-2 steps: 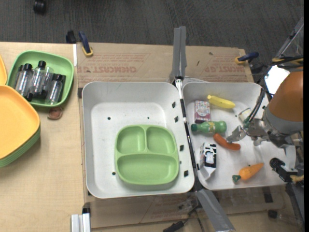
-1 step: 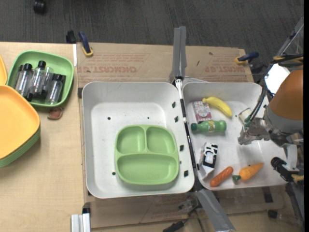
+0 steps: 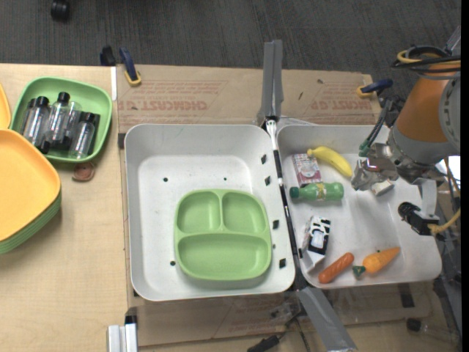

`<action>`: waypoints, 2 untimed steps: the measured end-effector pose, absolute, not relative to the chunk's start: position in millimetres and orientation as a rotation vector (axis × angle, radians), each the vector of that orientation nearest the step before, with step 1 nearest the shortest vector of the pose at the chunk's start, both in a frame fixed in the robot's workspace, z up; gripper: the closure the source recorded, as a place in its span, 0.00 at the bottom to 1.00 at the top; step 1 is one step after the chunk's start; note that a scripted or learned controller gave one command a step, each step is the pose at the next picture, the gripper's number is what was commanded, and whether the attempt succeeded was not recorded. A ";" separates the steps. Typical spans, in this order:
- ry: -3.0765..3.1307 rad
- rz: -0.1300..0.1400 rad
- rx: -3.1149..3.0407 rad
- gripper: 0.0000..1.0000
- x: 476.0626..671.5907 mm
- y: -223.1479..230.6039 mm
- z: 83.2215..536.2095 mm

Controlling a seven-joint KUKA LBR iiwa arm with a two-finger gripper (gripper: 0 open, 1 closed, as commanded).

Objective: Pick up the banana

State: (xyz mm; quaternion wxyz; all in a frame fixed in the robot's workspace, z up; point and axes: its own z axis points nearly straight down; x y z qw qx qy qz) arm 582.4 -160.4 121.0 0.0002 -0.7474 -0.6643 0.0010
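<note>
The left bin (image 3: 146,196) is occupied by a green divided plate (image 3: 222,235), and the right bin (image 3: 381,229) by the banana (image 3: 331,160), a green bottle (image 3: 316,191) and two carrots. The banana is located near the far wall of the right bin, beside a pink packet (image 3: 307,169). The pincer (image 3: 372,178) is positioned just right of the banana, apart from it; whether it is released or clenched cannot be told.
</note>
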 end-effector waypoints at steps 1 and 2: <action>-2.166 0.003 -2.277 1.00 600.6 -168.6 104.1; -2.451 0.003 -1.967 1.00 648.9 -170.0 252.0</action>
